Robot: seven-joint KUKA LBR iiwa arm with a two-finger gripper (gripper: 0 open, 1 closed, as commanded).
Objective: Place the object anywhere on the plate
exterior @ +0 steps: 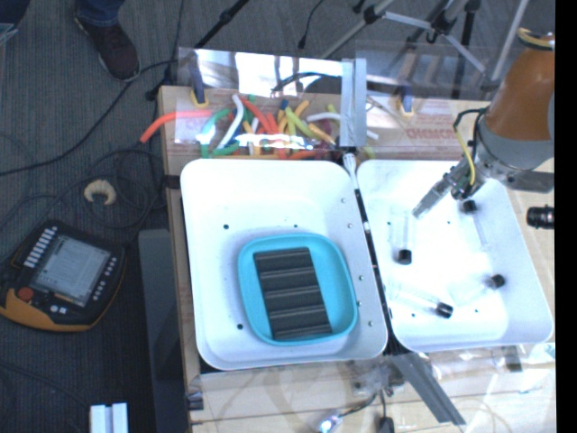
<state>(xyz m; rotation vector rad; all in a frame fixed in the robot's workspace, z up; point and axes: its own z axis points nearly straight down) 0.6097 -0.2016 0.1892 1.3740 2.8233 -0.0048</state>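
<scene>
A light blue plate (247,273) lies in the left white bin (216,206), toward its front. A dark grey ribbed block (290,292) rests flat on the plate and covers most of its middle. The grey arm with its orange band reaches in from the upper right. My gripper (440,195) hangs over the back part of the right bin (518,242), well away from the plate. I see nothing held in it.
Several clear tubes with black caps lie in the right bin, among them one (402,244) near its left wall and one (438,308) at the front. Coloured cables (261,124) are heaped behind the left bin. A pendant (63,278) sits on the floor at left.
</scene>
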